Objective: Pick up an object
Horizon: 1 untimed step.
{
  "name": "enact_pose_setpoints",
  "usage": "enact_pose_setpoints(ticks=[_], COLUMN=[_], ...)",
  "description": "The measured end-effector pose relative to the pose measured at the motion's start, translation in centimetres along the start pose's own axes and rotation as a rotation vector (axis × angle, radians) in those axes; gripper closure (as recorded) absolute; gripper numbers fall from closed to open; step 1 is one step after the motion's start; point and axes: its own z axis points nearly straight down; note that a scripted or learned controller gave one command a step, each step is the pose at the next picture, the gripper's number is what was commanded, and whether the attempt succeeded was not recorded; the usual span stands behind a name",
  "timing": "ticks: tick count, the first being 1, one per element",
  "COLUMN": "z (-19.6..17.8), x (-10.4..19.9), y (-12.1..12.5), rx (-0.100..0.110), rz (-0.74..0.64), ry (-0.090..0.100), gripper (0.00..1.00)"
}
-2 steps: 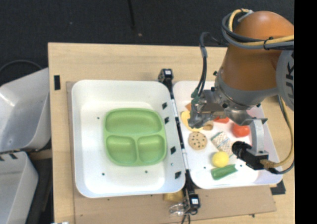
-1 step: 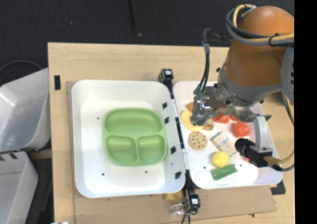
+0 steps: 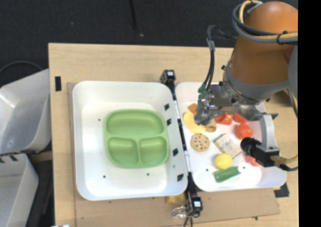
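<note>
Green and stubby, a pepper-like piece lies closest to the near rim of the right bin, with a round yellow ball just behind it, touching or nearly so. Farther in sit a tan cookie dotted with dark chips and, beside it, a pale speckled packet lying tilted. Beyond these are glossy red-orange pieces and, toward the bin's left wall, a flat yellow piece. The end effector hangs low over that yellow piece, partly covering it; whether it is open or closed cannot be told, and nothing is seen in its grip. On the left of the wooden bench, the left bin holds a green divided plate.
</note>
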Motion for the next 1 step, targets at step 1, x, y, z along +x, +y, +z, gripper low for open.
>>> enact_pose_setpoints(ticks=[1], z=[-4.11], x=[9.83], y=[-0.09], rx=[-0.002], rz=[0.000], ry=[0.004], gripper=[1.00])
